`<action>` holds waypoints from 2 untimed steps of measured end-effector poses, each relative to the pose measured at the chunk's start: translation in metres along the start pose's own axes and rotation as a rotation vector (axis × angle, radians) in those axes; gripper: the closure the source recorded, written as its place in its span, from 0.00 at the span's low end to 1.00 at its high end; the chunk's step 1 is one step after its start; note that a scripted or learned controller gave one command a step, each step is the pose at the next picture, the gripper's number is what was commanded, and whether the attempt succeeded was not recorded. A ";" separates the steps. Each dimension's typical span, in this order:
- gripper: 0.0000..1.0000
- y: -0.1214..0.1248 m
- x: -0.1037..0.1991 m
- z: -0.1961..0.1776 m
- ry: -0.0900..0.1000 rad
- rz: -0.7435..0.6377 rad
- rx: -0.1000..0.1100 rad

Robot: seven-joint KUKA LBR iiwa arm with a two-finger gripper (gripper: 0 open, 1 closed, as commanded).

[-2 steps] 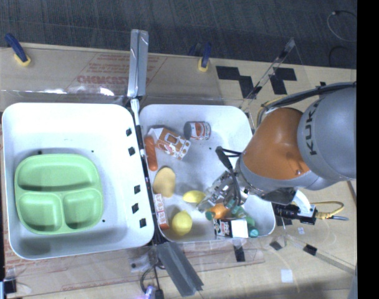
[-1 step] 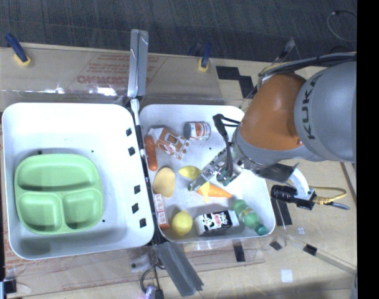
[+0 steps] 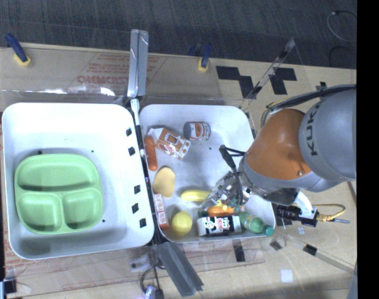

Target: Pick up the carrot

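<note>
- Clutter is my main worry: the carrot (image 3: 219, 210) lies at the near right of the right bin (image 3: 230, 118), just a small orange piece showing, touching the top edge of the bottle (image 3: 230, 224) with the black-and-white label and close to the yellow banana-like piece (image 3: 194, 196) on its left.
- Fingers that come down slightly off could nip the bottle's side or push the carrot under it, and I judge a lift from there would come up with nothing.
- Another risk is the bin's near-right wall, which stands close beside the spot and leaves little room; a brush against it could twist my approach.
- Colour could mislead too: an orange-red sausage-shaped item (image 3: 151, 152) lies along the left wall of the same bin, well apart from me, and it is not my target as far as I can judge.
- My gripper (image 3: 229, 194) sits low over the carrot, reached in from the right, with the wrist's orange band and grey body above it.
- Whether my fingers are spread or closed I cannot tell, nor whether anything sits between them.
- The left bin (image 3: 15, 120) holds a green tray (image 3: 57, 193), far from my work.
</note>
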State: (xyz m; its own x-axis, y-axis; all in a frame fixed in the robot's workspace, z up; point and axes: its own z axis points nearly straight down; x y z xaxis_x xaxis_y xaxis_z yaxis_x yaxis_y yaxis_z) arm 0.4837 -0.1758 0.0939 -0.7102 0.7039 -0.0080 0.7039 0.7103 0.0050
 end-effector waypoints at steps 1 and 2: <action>1.00 0.052 -0.026 -0.101 0.008 0.219 0.006; 1.00 0.023 -0.031 -0.059 0.010 0.087 0.007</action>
State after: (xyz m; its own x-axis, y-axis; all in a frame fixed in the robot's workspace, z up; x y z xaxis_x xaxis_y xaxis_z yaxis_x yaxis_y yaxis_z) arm 0.5211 -0.1815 0.1535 -0.6464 0.7630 0.0020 0.7630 0.6464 -0.0016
